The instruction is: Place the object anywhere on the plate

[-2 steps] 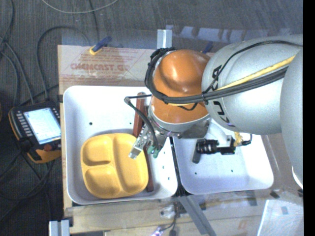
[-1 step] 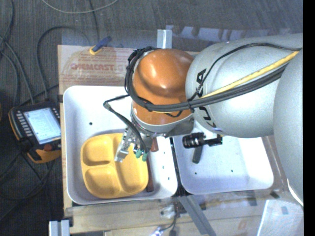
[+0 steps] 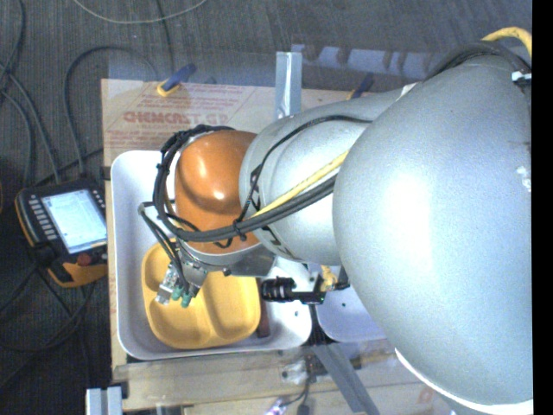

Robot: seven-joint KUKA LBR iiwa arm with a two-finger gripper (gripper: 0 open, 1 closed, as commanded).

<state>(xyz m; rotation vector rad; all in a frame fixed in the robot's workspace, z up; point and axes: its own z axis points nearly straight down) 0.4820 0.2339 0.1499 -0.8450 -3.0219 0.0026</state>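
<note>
A yellow plate (image 3: 216, 318) lies in the near part of the left white bin (image 3: 125, 232). My gripper (image 3: 174, 296) hangs low over the plate's left half, pointing down at it, below the orange band (image 3: 212, 175) of the wrist. The grey arm hides the far part of the plate and most of the bin. I can make out no separate object on the plate or at the gripper's tip.
The arm's large grey body covers the right side of the view, with only a corner of the right bin (image 3: 346, 325) showing. A teach pendant (image 3: 65, 223) and cables lie on the floor to the left. Blue clamps (image 3: 175, 79) hold the wooden board at the back.
</note>
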